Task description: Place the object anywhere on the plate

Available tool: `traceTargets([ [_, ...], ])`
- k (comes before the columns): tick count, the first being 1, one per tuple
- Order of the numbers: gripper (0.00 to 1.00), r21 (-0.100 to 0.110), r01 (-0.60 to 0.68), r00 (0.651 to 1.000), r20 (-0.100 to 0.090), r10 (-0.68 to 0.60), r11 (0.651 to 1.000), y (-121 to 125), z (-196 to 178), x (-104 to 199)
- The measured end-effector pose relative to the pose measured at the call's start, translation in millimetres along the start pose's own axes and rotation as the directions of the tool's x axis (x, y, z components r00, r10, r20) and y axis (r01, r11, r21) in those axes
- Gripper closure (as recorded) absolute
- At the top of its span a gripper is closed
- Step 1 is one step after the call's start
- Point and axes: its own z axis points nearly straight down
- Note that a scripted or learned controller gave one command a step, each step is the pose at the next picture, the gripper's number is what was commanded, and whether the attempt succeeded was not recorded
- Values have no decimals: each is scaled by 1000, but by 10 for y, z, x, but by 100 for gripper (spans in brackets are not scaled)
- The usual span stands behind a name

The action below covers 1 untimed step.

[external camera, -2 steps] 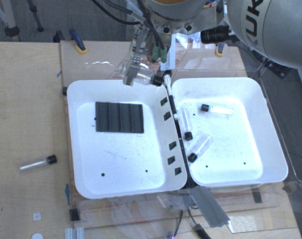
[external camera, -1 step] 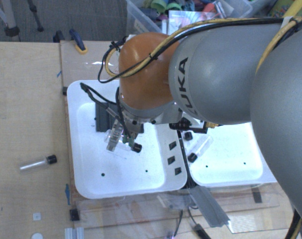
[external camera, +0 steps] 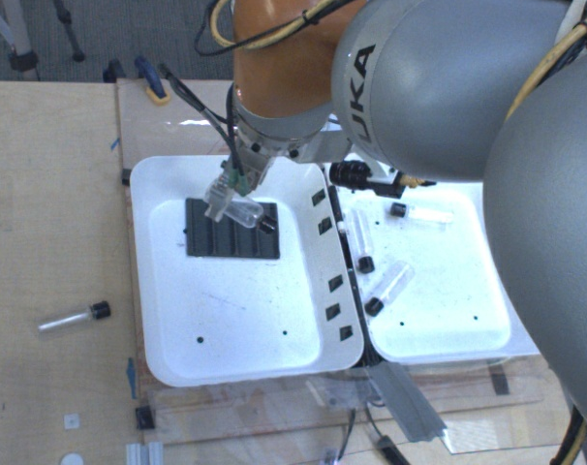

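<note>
A black ridged plate [external camera: 231, 241] lies in the left white bin [external camera: 235, 347], toward its back. A clear vial with a black cap [external camera: 252, 215] rests across the plate's back edge, cap pointing right. My gripper [external camera: 222, 200] hangs from the orange-banded wrist directly over the vial's left end and appears to touch it. The wrist hides how the gripper meets the vial.
The right bin [external camera: 439, 342] holds three more clear vials with black caps [external camera: 359, 245] [external camera: 386, 287] [external camera: 421, 213]. Another vial [external camera: 75, 318] lies on the wooden bench left of the bins. The arm's large grey body covers the upper right.
</note>
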Motion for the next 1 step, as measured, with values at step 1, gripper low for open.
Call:
traceTargets([
  [1,100,-2,313,950,3,-313,950,251,-152,-400],
])
